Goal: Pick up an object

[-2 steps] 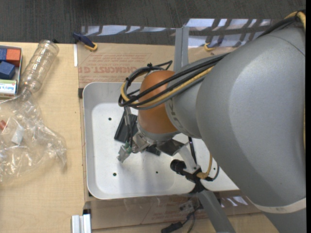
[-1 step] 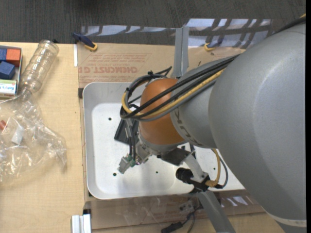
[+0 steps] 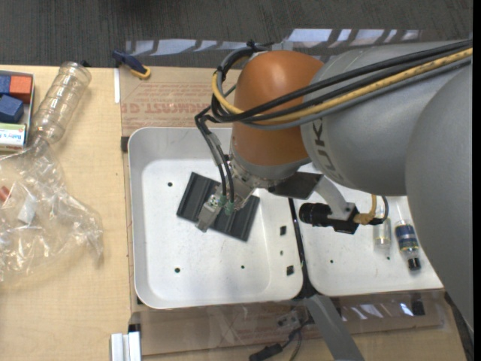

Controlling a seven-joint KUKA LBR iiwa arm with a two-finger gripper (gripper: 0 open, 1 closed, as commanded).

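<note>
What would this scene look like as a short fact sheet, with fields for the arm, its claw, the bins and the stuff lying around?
arm: grey with orange band, reaching in from the right
claw: low over the left bin, dark and blocky
left bin: white, shallow
right bin: holds a small bottle with a blue label
bench at left: clear plastic bottle, crumpled plastic wrap, box with blue and orange blocks

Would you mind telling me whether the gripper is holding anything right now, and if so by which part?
It cannot be told: the gripper sits low in the left bin, and no object shows between its fingers.
</note>
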